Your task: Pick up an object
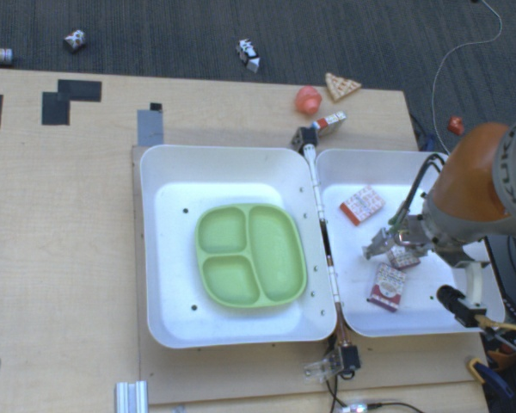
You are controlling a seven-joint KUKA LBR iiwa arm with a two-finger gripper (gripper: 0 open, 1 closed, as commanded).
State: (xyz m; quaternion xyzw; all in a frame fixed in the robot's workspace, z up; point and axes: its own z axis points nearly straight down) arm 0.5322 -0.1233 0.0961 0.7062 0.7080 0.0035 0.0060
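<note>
My gripper [387,246] hangs low in the right bin [344,308], near its middle, on the grey arm with the orange band. A red and white packet [362,205] lies flat just up and left of the gripper. A second red and white packet [387,287] lies right below the gripper. A small pale pink piece [403,257] sits partly under the gripper body; whether it is between the fingers is hidden. In the left bin [168,256] rests a green divided plate [250,255].
Beyond the bins on the bench lie a red ball [308,100], a toy pizza slice [342,85] and a small red and white tube [331,122]. Small bits of litter are scattered on the dark floor at the top. Cables run at the bench's front right.
</note>
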